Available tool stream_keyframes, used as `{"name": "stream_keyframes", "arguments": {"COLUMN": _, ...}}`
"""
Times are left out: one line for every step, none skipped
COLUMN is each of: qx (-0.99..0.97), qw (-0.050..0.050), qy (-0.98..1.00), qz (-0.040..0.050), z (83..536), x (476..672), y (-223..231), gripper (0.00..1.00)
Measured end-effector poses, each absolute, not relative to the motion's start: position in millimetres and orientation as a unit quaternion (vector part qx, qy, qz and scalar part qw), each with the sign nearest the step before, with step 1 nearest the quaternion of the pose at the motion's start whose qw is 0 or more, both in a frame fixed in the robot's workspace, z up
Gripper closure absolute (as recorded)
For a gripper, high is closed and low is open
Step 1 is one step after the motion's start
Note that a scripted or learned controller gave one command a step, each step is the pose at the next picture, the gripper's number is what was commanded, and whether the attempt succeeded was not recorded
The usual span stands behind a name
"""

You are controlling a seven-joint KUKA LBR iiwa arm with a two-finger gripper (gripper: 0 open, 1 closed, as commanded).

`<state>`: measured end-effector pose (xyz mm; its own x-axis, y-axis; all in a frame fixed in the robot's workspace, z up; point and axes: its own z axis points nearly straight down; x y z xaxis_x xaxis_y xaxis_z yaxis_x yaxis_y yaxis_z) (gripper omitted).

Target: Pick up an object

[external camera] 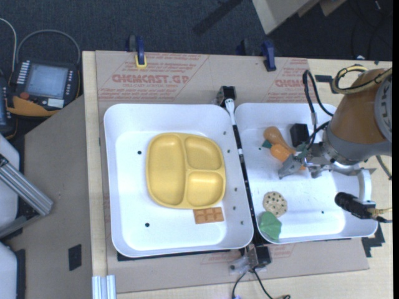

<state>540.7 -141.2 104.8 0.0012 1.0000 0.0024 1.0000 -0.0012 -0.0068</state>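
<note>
Camera view, fixed overhead, slanted.

Item 1, arm (358, 114): grey with an orange band, enters from 3 o'clock over the right bin (324, 226).

Item 2, gripper (298, 165): low in the right bin; whether it is open or closed cannot be told, and nothing is seen held.

Item 3, candidate object: carrot-like orange piece (278, 143), at about 10 o'clock of the gripper and just beside it, with a small dark block (299, 132) at its 3 o'clock.

Item 4, further objects, right bin: cookie (274, 202) and green piece (270, 225), toward 7 o'clock of the gripper, close to the bin's left wall.

Item 5, left bin (124, 167): yellow divided plate (185, 169) at centre; brown waffle-like tile (208, 215) touching its 5 o'clock edge.

Risks, judged: the orange piece looks rounded and lies aslant, so an off-centre closure could squeeze it out sideways; it could roll toward the dividing wall; the dark block nearby could be caught or nudged instead.

Surface and room: smooth white bins on a cardboard-covered bench (187, 70), blue clamps (140, 48) at 12 o'clock; dark carpeted floor; a handheld pendant (43, 83) at 9 to 10 o'clock.
</note>
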Motion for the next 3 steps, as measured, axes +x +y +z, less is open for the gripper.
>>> {"name": "stream_keyframes", "arguments": {"qx": -0.707, "qw": 0.003, "qy": -0.707, "qz": 0.0012, "z": 83.1, "x": 540.0, "y": -140.6, "gripper": 0.0}}
{"name": "stream_keyframes", "arguments": {"qx": -0.708, "qw": 0.0, "qy": -0.707, "qz": 0.0003, "z": 94.9, "x": 540.8, "y": -141.0, "gripper": 1.0}}
{"name": "stream_keyframes", "arguments": {"qx": -0.707, "qw": -0.003, "qy": -0.707, "qz": -0.0009, "z": 155.8, "x": 536.4, "y": -145.3, "gripper": 1.0}}
